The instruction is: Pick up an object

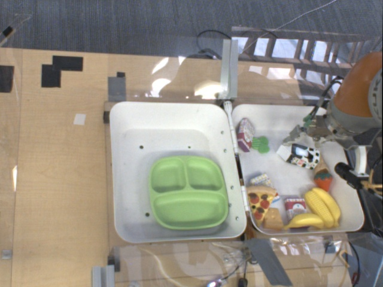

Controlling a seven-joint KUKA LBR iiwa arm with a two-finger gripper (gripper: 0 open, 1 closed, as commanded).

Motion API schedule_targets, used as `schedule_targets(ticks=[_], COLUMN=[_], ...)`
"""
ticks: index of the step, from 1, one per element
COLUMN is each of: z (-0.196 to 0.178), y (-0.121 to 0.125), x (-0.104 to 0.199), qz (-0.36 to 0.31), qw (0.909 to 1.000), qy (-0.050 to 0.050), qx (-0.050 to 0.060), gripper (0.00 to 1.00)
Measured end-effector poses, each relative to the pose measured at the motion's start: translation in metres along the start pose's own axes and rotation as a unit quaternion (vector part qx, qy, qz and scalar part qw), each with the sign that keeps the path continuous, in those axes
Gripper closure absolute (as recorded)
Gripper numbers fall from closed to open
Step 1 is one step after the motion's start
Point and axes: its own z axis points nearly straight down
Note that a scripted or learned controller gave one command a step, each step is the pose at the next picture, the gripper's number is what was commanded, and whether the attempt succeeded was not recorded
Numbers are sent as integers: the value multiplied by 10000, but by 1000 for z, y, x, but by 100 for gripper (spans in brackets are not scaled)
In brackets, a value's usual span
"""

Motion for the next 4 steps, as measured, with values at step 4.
schedule_targets(ticks=[4], z=[16], y=[-105], x=[16], qz=[807], qw=[9965], qy=[-5], qx=[214], gripper=[0])
